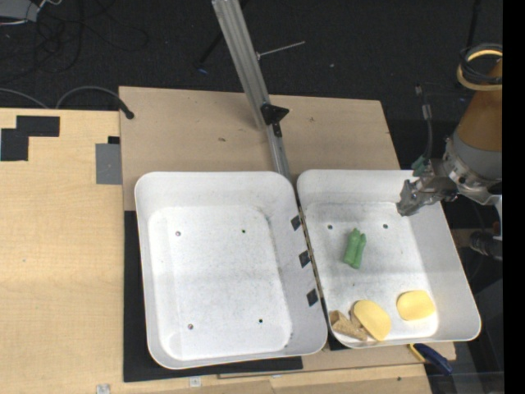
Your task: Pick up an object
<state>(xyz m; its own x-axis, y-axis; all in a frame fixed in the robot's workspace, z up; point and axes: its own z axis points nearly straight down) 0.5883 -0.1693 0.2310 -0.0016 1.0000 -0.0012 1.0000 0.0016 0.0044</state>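
The tool (410, 199) hangs over the right bin's (459, 281) far right edge; whether it is open or closed cannot be told. In that bin lie a green object (353, 249), two yellow pieces (372, 318) (415, 305) and a tan scrap (348, 326)

No readable text or labels

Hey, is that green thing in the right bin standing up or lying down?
Lying down: the green object rests lengthwise on the right bin floor.
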